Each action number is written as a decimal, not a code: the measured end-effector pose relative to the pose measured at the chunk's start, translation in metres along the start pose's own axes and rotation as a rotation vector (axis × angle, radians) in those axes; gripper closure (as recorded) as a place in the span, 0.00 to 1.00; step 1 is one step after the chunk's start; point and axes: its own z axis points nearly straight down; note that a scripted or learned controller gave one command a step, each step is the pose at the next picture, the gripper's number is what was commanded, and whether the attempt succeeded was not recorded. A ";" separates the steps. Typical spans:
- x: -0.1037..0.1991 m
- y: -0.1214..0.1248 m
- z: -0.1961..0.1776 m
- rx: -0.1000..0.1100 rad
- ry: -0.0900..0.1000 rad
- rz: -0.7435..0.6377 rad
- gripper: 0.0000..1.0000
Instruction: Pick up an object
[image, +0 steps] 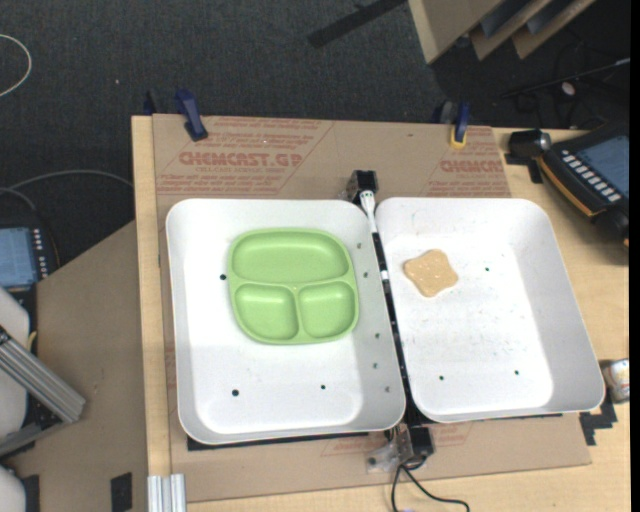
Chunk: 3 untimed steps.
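Bins sit side by side: a tan, flat, toast-shaped piece (431, 273) lies in the upper left of the right white bin (540, 330), nearest the arm's right-hand entry; a green three-compartment plastic tray (294, 285) fills the left white bin (200, 330); gripper state cannot be told

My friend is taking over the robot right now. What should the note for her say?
Gripper: nothing to report on it from this view.
Things: a green divided plate lies in the left bin, toward its far half. A small tan piece like toast lies in the right bin, near its far left corner.
Done: nothing has been picked up; both things rest on the bin floors.
Left: choose one thing, probably the small tan piece, grasp it and lift it.
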 end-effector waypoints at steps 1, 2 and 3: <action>-0.003 0.002 -0.010 -0.004 -0.004 0.005 1.00; 0.027 0.001 0.114 0.013 0.002 0.004 1.00; 0.033 0.009 -0.006 -0.016 -0.006 0.004 1.00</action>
